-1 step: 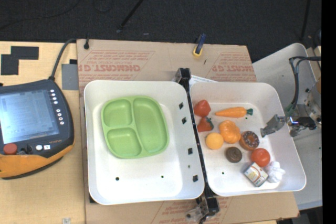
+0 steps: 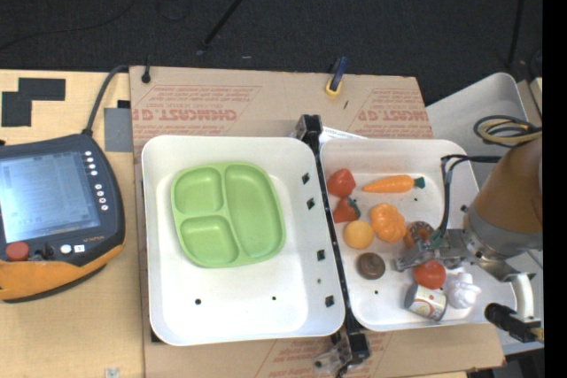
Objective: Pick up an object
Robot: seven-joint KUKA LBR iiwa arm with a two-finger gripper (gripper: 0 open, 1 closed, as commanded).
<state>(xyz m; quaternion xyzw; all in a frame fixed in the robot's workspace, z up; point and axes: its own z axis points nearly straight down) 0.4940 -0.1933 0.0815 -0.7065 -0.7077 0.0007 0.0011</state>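
The arm [image 2: 509, 199] reaches in over the right bin [image 2: 390, 157] from its right edge, the orange band uppermost, the grey wrist bent down toward that bin's lower right part; the gripper [image 2: 428, 258] sits low there, just above a red tomato-like toy [image 2: 431, 273], and whether it is released or clenched I cannot tell, nor whether it touches the toy. In the right bin, counted: one carrot [image 2: 388, 184] near the top edge, two red pieces, a tomato [image 2: 341, 182] and a strawberry-like one [image 2: 345, 210], by the left wall, one yellow ball [image 2: 358, 234], one orange pepper-like toy [image 2: 387, 222], one brown round piece [image 2: 370, 265] and one small can [image 2: 426, 303] with a white crumpled thing [image 2: 462, 291] beside it at the lower right edge. The left bin [image 2: 230, 305], touching the right bin along the divider, holds one green three-part tray [image 2: 227, 215]. The toys crowd the right bin's middle and lower right; its top right corner and lower left floor are bare
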